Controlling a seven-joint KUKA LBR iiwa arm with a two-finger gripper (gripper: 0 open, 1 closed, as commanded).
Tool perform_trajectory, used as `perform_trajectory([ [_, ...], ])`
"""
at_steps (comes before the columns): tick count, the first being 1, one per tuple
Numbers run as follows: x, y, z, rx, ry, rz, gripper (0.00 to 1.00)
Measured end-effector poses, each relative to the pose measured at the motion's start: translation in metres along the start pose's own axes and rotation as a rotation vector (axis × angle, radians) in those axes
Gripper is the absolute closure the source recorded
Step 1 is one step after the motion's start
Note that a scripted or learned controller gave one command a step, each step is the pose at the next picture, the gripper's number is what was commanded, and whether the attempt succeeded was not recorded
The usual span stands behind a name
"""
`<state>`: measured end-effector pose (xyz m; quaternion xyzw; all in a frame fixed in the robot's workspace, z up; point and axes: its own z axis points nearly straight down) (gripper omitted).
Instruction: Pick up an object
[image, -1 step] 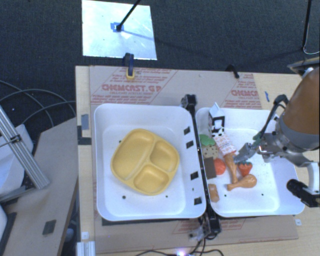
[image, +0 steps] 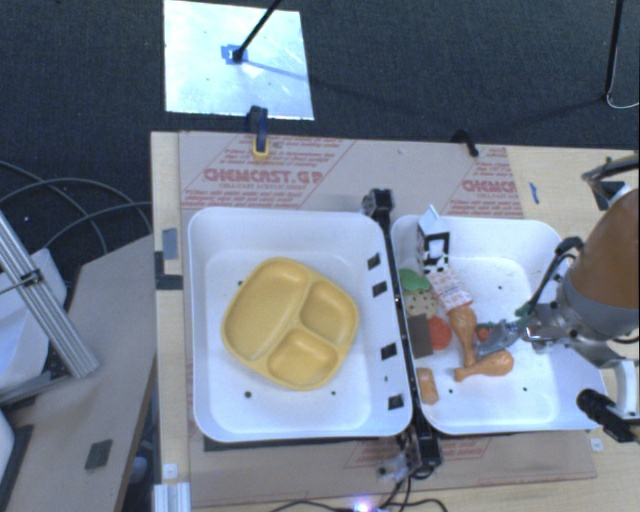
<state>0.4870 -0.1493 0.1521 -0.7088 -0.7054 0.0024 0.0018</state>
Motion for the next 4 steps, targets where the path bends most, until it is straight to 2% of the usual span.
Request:
perform_trajectory([
  [1,0.020,-0.001,0.072,-0.002,0.003,-0.005,0.00],
  [2,0.019,0.000,0.057,-0.008,0.001,-0.006,1.00],
  [3,-0.032,0.007,0.068,-0.008,-0.001,-0.003,1.00],
  [4,0.022,0.005,-0.042,-0.017,0.000,-0.014,1.00],
])
